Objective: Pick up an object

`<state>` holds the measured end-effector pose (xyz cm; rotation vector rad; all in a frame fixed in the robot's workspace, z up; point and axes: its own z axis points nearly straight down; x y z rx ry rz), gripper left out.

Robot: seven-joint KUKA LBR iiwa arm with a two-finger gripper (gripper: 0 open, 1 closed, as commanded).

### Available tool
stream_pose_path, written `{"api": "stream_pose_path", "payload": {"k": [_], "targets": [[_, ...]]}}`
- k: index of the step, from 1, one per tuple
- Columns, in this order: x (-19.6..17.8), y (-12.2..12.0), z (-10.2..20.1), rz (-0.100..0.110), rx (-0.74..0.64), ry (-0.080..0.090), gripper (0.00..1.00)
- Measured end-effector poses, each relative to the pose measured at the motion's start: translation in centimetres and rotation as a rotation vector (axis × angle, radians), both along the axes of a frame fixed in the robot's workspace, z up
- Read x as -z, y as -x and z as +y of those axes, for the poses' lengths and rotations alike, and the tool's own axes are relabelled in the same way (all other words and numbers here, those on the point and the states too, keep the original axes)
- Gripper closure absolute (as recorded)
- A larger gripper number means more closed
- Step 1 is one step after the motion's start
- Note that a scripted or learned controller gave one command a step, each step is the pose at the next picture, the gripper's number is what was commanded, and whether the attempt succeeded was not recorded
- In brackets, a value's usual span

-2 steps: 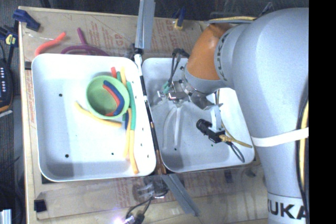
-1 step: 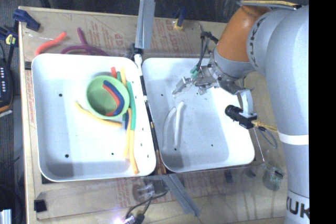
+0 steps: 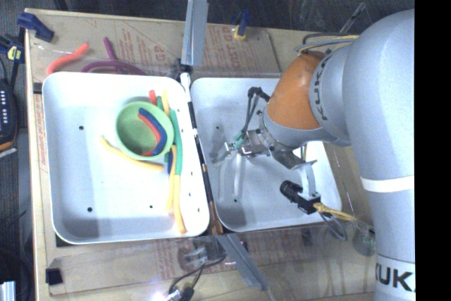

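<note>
1. Bench [image 3: 232, 46]: a brown board bearing two white bins side by side, their inner walls touching.
2. Left bin [image 3: 63, 151]: holds all the loose things that can be picked.
3. Bowl [image 3: 130, 130]: green, upright, right of the left bin's middle.
4. Red piece [image 3: 151, 141] and blue piece [image 3: 153, 120]: curved, lying inside the bowl against its right wall.
5. Green strip [image 3: 178, 151]: long, lying along the right side of the bowl, near the bin's right wall.
6. Yellow strip [image 3: 171, 187]: long, running beside the green strip toward the bin's near wall; a second yellow strip [image 3: 130, 154] curves under the bowl's lower edge.
7. Right bin [image 3: 211, 99]: the arm [image 3: 373, 116] reaches into it from the right, its orange band [image 3: 296, 99] above the bin's middle.
8. Gripper [image 3: 227, 164]: low over the left half of the right bin, apart from every thing in the left bin. Its two pale fingers [image 3: 235, 180] stand spread apart, with bare bin floor between them and nothing held.
9. Hose [image 3: 113, 67]: purple, on the bench behind the left bin, beside an orange handle [image 3: 67, 58].
</note>
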<state>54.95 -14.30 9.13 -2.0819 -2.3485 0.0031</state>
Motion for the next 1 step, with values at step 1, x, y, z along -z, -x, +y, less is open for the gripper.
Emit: {"api": "stream_pose_path", "payload": {"k": [1], "targets": [[-1.23,-4.47,3.92,-0.013,0.235,0.013,0.00]]}}
